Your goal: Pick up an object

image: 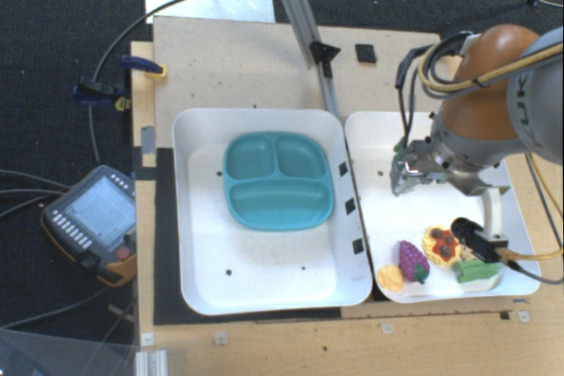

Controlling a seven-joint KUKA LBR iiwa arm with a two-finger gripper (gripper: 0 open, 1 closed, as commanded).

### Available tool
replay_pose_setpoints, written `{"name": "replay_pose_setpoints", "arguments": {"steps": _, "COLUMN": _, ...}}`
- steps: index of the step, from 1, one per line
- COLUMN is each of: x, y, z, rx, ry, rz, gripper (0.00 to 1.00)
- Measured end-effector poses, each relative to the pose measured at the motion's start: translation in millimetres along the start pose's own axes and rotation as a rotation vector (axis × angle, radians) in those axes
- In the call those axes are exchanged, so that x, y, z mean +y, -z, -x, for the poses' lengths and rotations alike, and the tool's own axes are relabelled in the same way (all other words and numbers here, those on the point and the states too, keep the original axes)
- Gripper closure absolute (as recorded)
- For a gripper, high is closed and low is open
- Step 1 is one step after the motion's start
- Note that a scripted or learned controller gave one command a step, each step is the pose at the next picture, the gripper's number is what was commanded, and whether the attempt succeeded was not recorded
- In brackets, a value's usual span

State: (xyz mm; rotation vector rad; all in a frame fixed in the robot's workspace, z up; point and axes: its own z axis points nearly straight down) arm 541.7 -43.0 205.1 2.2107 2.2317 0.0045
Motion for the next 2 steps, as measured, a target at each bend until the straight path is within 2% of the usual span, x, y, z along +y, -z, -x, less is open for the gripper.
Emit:
{"name": "replay_pose_setpoints", "arguments": {"steps": 1, "x": 1.3, "y": 12.8, "z": -60.3, "rx": 0.001, "ry": 0.003, "rz": 0.001, "gripper": 1.0}}
{"name": "replay_pose_setpoints", "arguments": {"steps": 2, "x": -8.8, "y": 23.8, "z": -115.3, "rx": 0.001, "ry": 0.003, "rz": 0.0, "gripper": 1.0}}
